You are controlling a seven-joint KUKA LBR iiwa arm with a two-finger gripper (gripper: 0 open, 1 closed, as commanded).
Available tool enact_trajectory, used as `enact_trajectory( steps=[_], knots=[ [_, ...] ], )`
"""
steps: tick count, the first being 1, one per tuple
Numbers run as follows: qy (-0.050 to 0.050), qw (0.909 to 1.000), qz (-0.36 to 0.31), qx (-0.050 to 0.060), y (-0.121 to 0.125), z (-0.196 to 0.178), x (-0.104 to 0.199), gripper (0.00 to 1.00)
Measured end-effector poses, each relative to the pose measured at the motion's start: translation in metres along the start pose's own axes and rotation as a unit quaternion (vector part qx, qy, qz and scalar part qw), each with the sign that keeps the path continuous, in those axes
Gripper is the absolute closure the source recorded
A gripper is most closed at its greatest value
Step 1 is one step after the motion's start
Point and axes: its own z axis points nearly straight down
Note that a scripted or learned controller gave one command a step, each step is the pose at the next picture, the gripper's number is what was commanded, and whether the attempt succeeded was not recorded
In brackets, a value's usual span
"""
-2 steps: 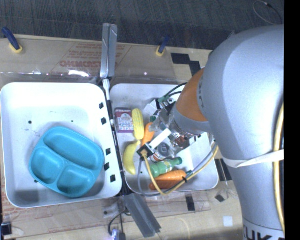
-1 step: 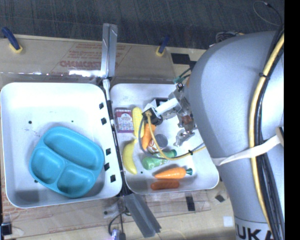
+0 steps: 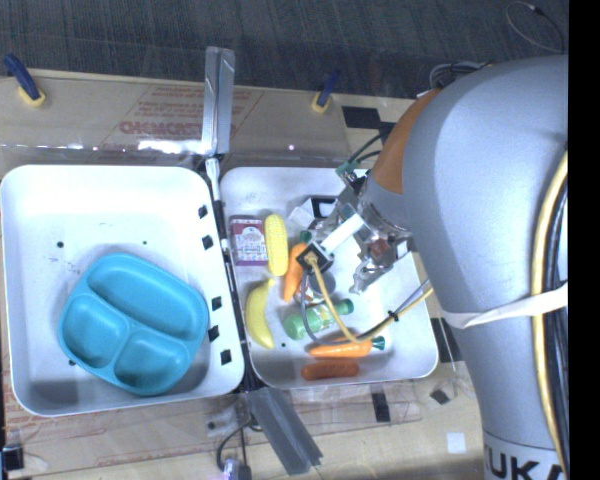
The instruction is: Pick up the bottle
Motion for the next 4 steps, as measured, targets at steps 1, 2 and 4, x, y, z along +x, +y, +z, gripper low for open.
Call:
enact_trajectory(
  steps=[1,2,4],
  knots=[
    [0.009,0.997,0.077,-0.004,0.078,0.024,0.05,0.0],
    [0.009,0.9926,0.121,-0.003,0.075,0.018,0.047,0.0],
    [0.018,0.9968,0.077,-0.014,0.0,0.015,-0.003,1.0]
  ],
)
